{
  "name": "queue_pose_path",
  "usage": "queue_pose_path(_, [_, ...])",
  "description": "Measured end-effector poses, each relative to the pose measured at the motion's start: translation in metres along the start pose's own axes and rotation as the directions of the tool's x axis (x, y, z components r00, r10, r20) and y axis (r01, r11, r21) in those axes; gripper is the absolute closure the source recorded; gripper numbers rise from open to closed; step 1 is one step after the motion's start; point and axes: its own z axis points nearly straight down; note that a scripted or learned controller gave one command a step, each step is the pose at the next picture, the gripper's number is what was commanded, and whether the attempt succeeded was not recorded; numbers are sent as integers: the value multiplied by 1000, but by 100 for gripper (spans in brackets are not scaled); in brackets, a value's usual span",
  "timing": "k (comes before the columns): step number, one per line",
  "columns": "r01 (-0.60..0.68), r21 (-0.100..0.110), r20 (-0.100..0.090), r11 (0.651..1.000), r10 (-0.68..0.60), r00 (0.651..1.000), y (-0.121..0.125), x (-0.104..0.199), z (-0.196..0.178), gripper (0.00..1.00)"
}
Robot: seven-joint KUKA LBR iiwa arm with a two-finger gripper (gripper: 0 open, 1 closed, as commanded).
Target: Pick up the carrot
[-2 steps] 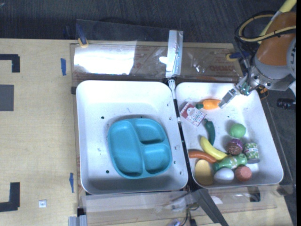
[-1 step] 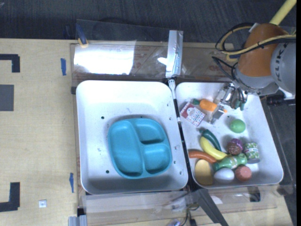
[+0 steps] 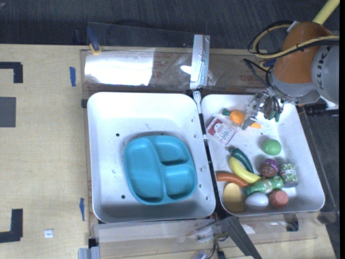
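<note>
The small orange plastic carrot (image 3: 236,116) sits near the back of the right-hand shallow white bin (image 3: 307,144), touching the two-finger gripper (image 3: 253,120), which looks spread open, nothing held. I'd straddle the carrot before closing, clear of the red-and-white packet (image 3: 221,130).

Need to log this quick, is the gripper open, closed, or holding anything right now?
Gripper: over the carrot in the right bin; open or closed cannot be told.

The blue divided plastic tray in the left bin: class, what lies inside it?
The blue divided plastic tray shows three bare compartments with nothing lying in them. It rests on the floor of the left white bin; the patch of floor beneath the tray is covered.
</note>
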Motion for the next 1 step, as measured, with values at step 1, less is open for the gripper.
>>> queue_pose_path(1, [107, -9, 5, 994, -107, 994, 81, 64, -133, 100])
